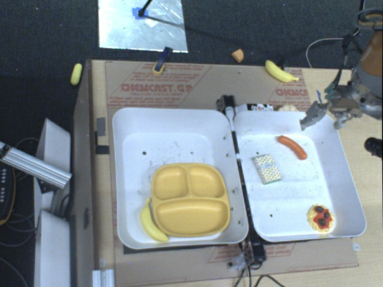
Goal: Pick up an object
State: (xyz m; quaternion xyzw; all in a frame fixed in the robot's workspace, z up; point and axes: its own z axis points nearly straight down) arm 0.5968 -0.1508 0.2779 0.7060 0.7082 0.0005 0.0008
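Here, your gripper [327,116] hangs at the far right of the camera view, above the back right corner of the right bin [350,181]. Its two fingers [310,117] are spread apart, with nothing between them. The grey wrist rises behind it toward the upper right.

Nearest your gripper, just below and to its left, a red sausage [292,147] lies on the floor of the right bin, slanting down to the right. Further down and left of the gripper, a small checked packet [267,168] lies flat near the bin's inner wall. Well below your gripper, in the bin's front right corner, sits a small yellow tart with red and dark berries [321,217].

Far to the left of your gripper, across the divider where the bins touch, the left bin [173,130] holds a yellow divided plate [190,199] with three compartments. A yellow banana [151,221] lies against the plate's lower left edge, partly tucked under it.

Behind the bins, on the cardboard sheet [197,82], a second banana [280,71] rests above and to the left of your gripper. A small orange piece [238,55] lies further left on the dark floor, and a yellow object [76,74] lies off the cardboard's far left corner. A shiny metal sheet [143,17] lies on the floor beyond.
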